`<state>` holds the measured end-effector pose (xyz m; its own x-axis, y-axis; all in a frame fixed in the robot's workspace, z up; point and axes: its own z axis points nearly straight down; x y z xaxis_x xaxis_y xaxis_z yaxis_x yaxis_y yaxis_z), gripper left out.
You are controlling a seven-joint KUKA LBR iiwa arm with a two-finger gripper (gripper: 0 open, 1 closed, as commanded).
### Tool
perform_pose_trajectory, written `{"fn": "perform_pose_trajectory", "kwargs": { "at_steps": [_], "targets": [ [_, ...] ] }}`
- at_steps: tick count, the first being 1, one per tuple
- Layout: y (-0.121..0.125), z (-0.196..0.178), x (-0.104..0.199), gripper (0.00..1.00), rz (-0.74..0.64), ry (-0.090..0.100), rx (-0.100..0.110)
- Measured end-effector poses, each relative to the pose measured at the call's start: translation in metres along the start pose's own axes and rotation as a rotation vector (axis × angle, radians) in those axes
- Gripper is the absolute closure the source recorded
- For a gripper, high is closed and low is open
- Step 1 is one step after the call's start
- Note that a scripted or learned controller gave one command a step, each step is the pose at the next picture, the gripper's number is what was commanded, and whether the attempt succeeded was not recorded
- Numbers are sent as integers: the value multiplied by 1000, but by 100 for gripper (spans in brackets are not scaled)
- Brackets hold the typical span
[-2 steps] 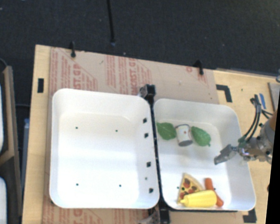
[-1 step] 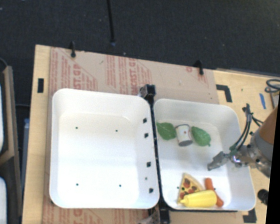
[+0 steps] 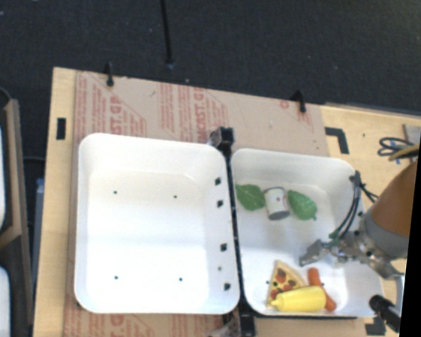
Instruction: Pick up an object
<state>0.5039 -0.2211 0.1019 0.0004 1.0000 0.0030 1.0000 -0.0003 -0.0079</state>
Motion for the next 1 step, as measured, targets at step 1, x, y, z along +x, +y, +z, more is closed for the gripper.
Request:
{"fn": "perform_pose_trajectory", "kwargs": {
  "at_steps": [1],
  "targets": [
    [1,-10,-1,100,1,0,-1]
  ]
}}
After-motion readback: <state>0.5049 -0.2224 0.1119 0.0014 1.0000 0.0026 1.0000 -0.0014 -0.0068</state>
